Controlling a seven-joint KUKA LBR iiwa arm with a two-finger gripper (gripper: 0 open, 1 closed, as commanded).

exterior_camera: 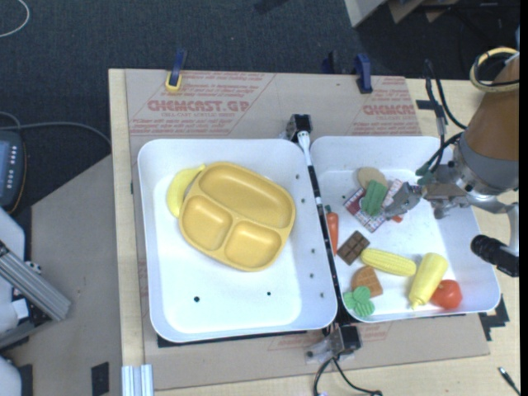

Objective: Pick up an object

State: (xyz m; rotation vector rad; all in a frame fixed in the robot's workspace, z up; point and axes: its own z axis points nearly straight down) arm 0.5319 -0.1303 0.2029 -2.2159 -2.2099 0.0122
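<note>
— Several small toy foods lie in the right bin (pixel 462 151): a green piece (pixel 375 196), a tan piece (pixel 370 176), a brown square (pixel 353 247), a corn cob (pixel 388 261), a yellow bottle (pixel 426 277), a red tomato (pixel 446 294) and an orange carrot (pixel 332 228) by the inner wall. Which one is nearest the gripper (pixel 399 203)?

— My guess is the green piece. It lies in the upper middle of that bin, on a red-and-white packet (pixel 358 205), just beside the gripper tip. Whether the fingers are apart or together I cannot tell; they blur into the clutter.

— How would it handle?

— Probably light, stiff moulded plastic, smooth enough to slip, not fragile. I would take it across its narrow sides, near the middle, so it does not pivot out.

— And the left bin (pixel 157 221)?

— It carries a yellow divided plate (pixel 235 217); too broad and flat for an easy pinch. The corn cob looks a fair second choice, gripped across its width
</note>
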